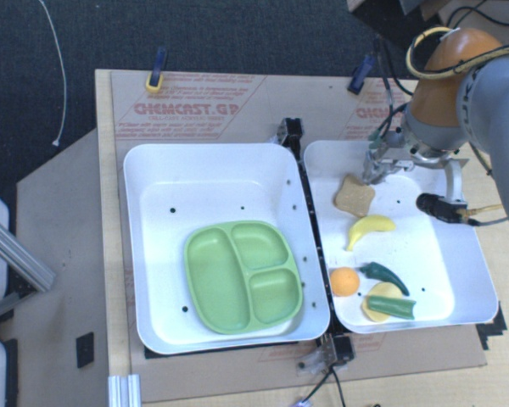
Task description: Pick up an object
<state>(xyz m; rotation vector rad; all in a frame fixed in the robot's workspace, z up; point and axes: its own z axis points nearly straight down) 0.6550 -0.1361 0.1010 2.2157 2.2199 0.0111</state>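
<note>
The surface [195, 108] is a pale board with red printing, and it carries two shallow white bins side by side, their inner walls touching. The left bin [153, 176] holds a green divided plate [242, 274] with three compartments, lying flat toward the bin's near side. The right bin [458, 261] holds all the loose things.

The grey arm [445, 83], with its orange band, reaches in from the right and comes down over the far part of the right bin. Its gripper [375, 173] sits low there, just at the far right corner of a tan bread slice [354, 198]. At this angle it cannot be told whether the gripper touches the slice, or whether it is spread or pressed together. Nothing is seen pinched in it.

The bread slice lies flat near the bin's left wall. Just nearer than it lies a yellow banana [369, 227], curved, apart from the slice. Nearer again, a pale yellow round piece [375, 293] lies at the near edge with a bright green pod [393, 309] across it. A dark green pepper [383, 274] lies just beyond these, and an orange [344, 281] sits just left of it, against the left wall.

A blue clamp [157, 64] grips the board's far left edge, another [360, 75] grips its far right, and a black clip [290, 131] sits where the bins meet at the far side.
</note>
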